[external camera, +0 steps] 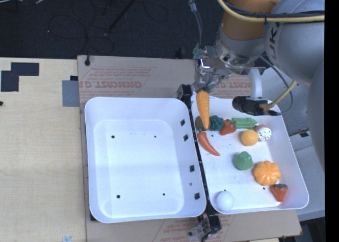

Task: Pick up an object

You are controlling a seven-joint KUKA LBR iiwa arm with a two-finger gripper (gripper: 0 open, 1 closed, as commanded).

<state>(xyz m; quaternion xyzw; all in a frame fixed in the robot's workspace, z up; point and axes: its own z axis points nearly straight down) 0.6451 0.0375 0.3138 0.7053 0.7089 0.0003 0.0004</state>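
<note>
Left to right: the left bin (100,130) lies bare; at the divider between the bins, the carrot (203,109) hangs upright, its top pinched between the narrowed fingers of the gripper (207,83), its tip just above the right bin (294,182). You should judge the hold as slight: only the carrot's upper end is caught, so a swing of the arm could let it pivot or slip free. Directly beneath lie a red pepper (207,144) and a dark green piece (216,123); a dropped carrot would land on them or on the divider. Farther right sit a green ball (243,160), an orange (249,137), a pumpkin (266,172) and a strawberry (279,191).
</note>
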